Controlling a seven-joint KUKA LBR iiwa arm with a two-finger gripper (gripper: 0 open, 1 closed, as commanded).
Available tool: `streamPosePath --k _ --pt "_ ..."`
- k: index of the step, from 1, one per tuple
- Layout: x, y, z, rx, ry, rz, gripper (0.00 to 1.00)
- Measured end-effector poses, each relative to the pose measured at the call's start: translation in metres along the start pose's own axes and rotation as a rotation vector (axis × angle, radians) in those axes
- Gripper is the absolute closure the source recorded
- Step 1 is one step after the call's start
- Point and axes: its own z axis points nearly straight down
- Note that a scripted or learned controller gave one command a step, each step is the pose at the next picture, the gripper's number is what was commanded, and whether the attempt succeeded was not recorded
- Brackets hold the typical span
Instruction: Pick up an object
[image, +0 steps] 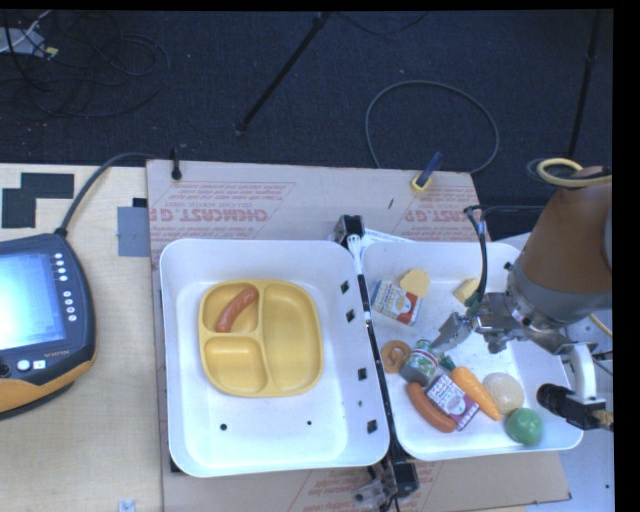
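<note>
The arm (565, 255) reaches in over the right bin (440, 445); jaws (452, 335) above a small can (421, 362), grip state unclear.

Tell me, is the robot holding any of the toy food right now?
No. The gripper hangs over the right bin just above the small can, with nothing between its fingers.

Cardboard-topped bench (250, 200) with two white bins (190, 300) and a pendant (40, 320).
</note>
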Motion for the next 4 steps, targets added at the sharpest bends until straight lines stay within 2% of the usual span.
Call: streamPosePath --k 1,2,3,4 --pt "0.015 -0.030 0.109 -0.015 -0.009 0.002 0.00" --pt "0.020 0.045 0.109 -0.007 -0.002 -0.002 0.00" --pt "0.009 0.117 0.110 -0.007 -0.003 -0.002 0.00" --pt "0.009 0.107 0.105 0.034 0.005 -0.002 1.00"
